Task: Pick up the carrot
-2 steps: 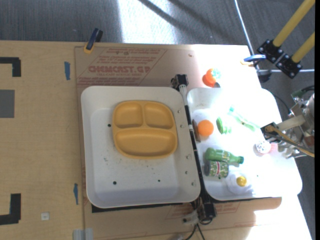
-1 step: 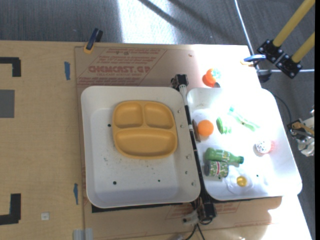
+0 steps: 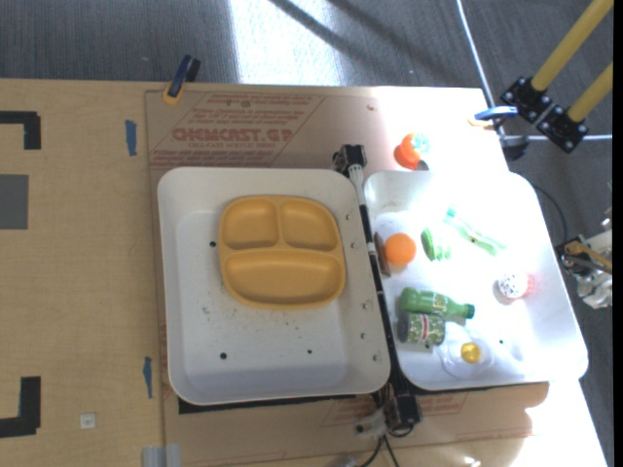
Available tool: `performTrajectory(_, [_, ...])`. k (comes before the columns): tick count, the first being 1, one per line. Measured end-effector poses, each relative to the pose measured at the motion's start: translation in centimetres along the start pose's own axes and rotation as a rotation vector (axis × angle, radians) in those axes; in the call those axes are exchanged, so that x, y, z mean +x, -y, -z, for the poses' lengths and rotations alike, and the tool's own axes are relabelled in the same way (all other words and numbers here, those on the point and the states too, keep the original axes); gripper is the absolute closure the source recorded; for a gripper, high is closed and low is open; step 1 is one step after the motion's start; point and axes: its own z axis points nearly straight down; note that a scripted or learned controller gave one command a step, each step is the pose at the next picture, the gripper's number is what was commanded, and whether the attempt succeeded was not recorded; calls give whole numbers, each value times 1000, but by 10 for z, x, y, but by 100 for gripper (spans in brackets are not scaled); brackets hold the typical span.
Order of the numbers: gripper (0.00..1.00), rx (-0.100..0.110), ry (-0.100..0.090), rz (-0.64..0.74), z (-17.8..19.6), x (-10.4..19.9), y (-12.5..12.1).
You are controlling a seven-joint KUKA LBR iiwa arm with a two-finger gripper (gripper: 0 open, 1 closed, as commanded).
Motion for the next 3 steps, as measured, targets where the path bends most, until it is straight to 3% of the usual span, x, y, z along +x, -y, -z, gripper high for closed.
performTrajectory(3, [100,0,0,1,-6,0,0])
